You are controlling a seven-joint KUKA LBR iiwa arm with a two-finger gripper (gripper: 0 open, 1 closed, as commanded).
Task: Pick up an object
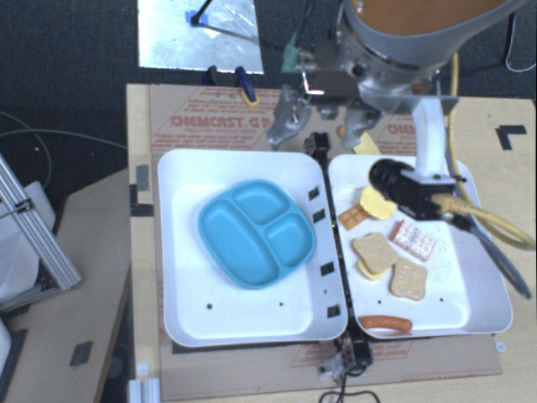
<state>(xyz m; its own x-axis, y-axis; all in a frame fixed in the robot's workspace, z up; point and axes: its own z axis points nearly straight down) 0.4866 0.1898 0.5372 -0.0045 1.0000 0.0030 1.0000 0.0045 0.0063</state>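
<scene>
No single thing has been chosen for pick-up yet, and the likeliest candidates lie in the right bin: a yellow wedge at its upper edge, a larger yellow piece touching a small brown waffle, a red-and-white packet, two bread slices that touch each other, and a sausage against the lower rim. The pincer hangs at upper centre of the frame, over the far end of the ridge where the two bins meet. Its two silvery fingers look spread with nothing between them, though the wrist crowds that area and the tips are hard to read. The first risk is position: a straight descent from here would probably strike the rims or the black clips along the ridge rather than any food piece. The yellow wedge is nearest, but it sits tight to the bin wall, so one finger could land on the rim and the wedge could skid away. Further in, the pieces are flat and low, so the fingers may close above them or scrape the floor. Touching neighbours such as the bread slices invite a double grab or a nudge that scatters both. In the left bin the blue plate looks too broad to span and could only be pinched by its edge, from which it would likely tip and drop onto the counter.
</scene>
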